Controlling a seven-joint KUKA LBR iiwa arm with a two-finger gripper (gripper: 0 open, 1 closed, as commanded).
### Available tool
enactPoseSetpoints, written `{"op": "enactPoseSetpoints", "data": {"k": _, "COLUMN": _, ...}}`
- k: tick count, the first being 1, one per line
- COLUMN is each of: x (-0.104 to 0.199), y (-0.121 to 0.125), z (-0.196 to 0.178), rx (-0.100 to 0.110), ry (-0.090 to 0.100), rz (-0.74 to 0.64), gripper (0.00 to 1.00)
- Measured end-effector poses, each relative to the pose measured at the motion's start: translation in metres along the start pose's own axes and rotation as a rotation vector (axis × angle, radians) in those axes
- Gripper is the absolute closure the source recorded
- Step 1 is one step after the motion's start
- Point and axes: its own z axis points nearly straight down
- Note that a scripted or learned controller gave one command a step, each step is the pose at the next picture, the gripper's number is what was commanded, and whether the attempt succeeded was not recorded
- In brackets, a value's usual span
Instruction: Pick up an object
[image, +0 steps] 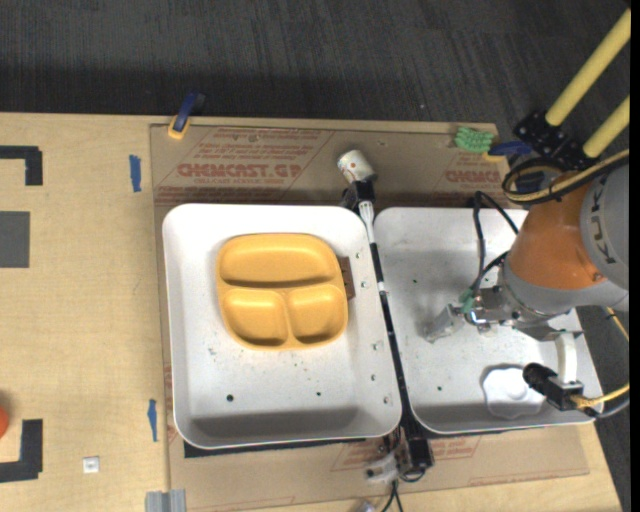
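A yellow three-compartment tray (283, 289) lies upside-up in the left bin (190, 330), toward the bin's upper middle, its long compartment on the far side and two smaller ones nearer the camera. It rests flat on the bin floor, apart from the walls except near the divider between the bins, where its right edge comes close. The arm (560, 250) reaches over the right bin (420, 400), well apart from the tray, with its orange band above the bin's right half. The gripper (452, 318) hangs low near the middle of the right bin; whether anything sits between the fingers, or how wide they stand, cannot be told from this slant. Both bins sit on the bench (80, 300).
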Motion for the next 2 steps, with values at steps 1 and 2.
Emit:
{"op": "enactPoseSetpoints", "data": {"k": 1, "x": -0.046, "y": 0.005, "z": -0.084, "rx": -0.001, "ry": -0.001, "rz": 0.104, "gripper": 0.0}}
{"op": "enactPoseSetpoints", "data": {"k": 2, "x": -0.09, "y": -0.014, "z": -0.016, "rx": -0.013, "ry": 0.0, "rz": -0.167, "gripper": 0.0}}
